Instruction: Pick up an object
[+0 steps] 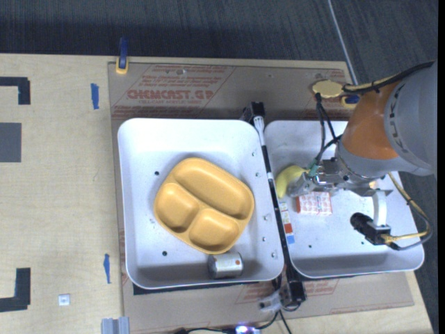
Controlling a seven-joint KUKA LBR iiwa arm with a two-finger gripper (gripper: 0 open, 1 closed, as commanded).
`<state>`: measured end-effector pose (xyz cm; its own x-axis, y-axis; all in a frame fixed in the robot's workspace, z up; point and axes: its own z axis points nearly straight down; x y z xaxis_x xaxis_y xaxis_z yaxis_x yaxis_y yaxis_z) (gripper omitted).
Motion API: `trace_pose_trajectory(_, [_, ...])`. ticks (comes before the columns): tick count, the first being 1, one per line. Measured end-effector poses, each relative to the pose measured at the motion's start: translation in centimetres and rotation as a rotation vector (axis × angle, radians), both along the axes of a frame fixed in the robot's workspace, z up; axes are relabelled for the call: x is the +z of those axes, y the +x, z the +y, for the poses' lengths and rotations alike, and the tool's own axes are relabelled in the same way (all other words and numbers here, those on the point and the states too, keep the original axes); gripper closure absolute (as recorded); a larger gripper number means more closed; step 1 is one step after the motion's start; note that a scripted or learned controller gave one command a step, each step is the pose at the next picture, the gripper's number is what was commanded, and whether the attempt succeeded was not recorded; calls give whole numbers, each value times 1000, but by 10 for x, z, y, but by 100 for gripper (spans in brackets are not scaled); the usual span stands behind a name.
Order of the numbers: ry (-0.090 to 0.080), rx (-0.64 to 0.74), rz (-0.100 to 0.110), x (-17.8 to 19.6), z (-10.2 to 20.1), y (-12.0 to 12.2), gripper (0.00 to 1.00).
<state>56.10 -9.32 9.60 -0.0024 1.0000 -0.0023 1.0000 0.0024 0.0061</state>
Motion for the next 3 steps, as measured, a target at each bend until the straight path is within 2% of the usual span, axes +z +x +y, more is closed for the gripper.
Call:
trace_pose_trajectory(1, [4,0,4,89,89,-37,100])
trace_pose_trajectory(3, [1,3,-2,109,89,-35,100])
